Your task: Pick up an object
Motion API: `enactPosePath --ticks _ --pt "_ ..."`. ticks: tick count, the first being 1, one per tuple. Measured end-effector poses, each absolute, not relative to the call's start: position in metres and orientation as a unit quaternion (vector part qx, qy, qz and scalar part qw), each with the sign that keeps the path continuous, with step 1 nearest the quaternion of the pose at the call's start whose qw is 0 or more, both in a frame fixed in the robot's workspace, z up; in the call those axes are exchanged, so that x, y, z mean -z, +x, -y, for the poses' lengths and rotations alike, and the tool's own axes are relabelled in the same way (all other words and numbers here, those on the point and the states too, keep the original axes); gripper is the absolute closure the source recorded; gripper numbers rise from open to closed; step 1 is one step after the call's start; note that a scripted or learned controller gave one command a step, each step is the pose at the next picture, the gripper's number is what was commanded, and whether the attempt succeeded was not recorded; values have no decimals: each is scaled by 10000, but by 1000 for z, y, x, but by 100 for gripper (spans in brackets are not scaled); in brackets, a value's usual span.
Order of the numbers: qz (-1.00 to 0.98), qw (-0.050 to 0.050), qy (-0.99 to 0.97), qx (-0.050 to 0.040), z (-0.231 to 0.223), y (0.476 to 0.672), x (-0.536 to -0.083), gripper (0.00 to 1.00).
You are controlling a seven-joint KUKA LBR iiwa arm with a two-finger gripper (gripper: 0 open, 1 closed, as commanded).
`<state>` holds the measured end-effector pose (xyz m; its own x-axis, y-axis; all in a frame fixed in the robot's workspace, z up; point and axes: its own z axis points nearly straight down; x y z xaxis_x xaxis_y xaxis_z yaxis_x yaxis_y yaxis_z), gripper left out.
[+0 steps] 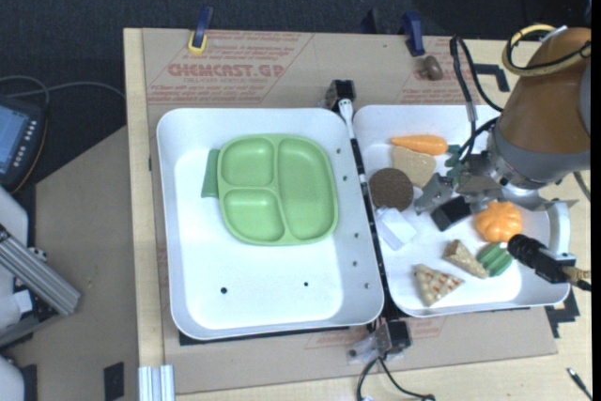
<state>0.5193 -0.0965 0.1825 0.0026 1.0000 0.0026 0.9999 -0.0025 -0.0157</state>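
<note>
My gripper hangs low over the middle of the right bin, with the arm coming in from the right. Just left of it lie a round brown cookie and a beige slab. An orange carrot lies at the bin's far side. To the gripper's right sits an orange pumpkin-shaped toy. I see nothing held between the fingers.
A white scrap, a tan wedge, a green piece and a pizza slice lie in the right bin's near half. The left bin holds a green divided plate.
</note>
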Motion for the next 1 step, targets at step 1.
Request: enactPosePath --ticks 1 --pt "7071 8 -7071 -2 96 522 -189 0"
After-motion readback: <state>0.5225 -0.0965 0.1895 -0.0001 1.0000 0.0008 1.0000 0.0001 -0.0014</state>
